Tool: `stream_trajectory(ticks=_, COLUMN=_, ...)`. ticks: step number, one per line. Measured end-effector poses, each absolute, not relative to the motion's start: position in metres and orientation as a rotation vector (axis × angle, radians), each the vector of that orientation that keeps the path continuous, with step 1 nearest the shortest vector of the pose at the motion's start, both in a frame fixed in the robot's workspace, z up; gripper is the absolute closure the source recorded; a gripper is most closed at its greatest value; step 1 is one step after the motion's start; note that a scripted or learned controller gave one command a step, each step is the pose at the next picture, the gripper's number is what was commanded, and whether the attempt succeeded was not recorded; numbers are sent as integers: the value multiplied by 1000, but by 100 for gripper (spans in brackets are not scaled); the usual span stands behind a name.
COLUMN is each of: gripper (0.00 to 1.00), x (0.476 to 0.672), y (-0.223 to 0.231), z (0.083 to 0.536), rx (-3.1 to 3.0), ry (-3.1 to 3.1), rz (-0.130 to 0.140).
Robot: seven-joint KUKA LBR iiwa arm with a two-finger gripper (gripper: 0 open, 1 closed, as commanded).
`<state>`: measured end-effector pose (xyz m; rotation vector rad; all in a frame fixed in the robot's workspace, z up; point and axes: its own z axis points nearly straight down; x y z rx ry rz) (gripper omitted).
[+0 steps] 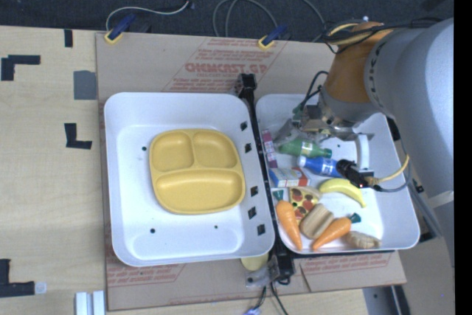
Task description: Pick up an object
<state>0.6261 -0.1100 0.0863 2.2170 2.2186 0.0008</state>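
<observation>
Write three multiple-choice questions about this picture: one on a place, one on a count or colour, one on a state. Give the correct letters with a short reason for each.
1. Where is the yellow tray?
A. in the left bin
B. in the right bin
C. on the floor

2. How many carrots are in the right bin?
A. none
B. two
C. five

3. How does the tray lie?
A. standing on its edge
B. flat, hollows facing up
C. flipped upside down

Answers:
1. A: the tray rests in the middle of the left bin.
2. B: one carrot lies at the right bin's near left corner and another carrot lies beside it, near the banana.
3. B: its three hollows are open to the camera.
</observation>
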Motion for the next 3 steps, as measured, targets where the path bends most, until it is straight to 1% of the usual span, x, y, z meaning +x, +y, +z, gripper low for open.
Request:
stream_trajectory(ticks=1, gripper=0, x=625, y=-168, z=117, rx=2222, ry=2217, rz=-1)
stream_trajectory(ticks=2, gripper=0, x=588, y=-143, z=85, rx=2217, ry=2218, rz=1)
stream_trajectory(ticks=3, gripper=0, x=641, y=-106, z=86, rx=2212, ry=2224, rz=-3)
